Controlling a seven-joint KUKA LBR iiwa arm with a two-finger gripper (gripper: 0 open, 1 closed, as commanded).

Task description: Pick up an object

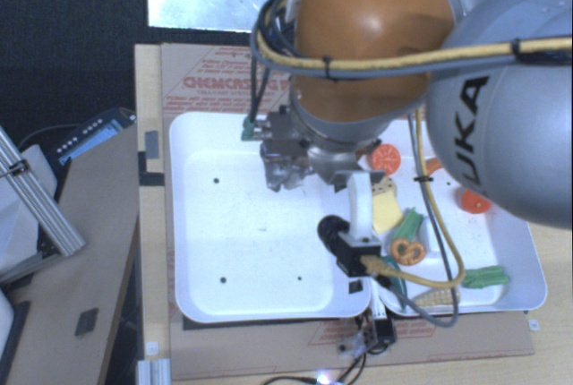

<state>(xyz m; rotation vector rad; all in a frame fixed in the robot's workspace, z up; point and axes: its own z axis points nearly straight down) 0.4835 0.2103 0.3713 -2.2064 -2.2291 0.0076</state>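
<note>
My gripper [286, 170] hangs low over the far right part of the left white bin [206, 285], under the arm's big orange band. Nothing shows beneath it on the bin floor. The loose objects lie in the right bin [524, 262], to the gripper's right: an orange-red slice [387, 158], a pale yellow piece [387, 209], a green stalk [408, 226], an orange pretzel-shaped piece [407, 251], a red-orange disc [474, 201], a green pod [484, 277] and a yellow corn piece [431, 295]. The arm hides much of that bin.
The divider between the bins runs just right of the gripper. A cardboard sheet [210, 74] lies beneath the bins. A grey device [89, 134] and metal rails [36, 204] sit off the bench to the left.
</note>
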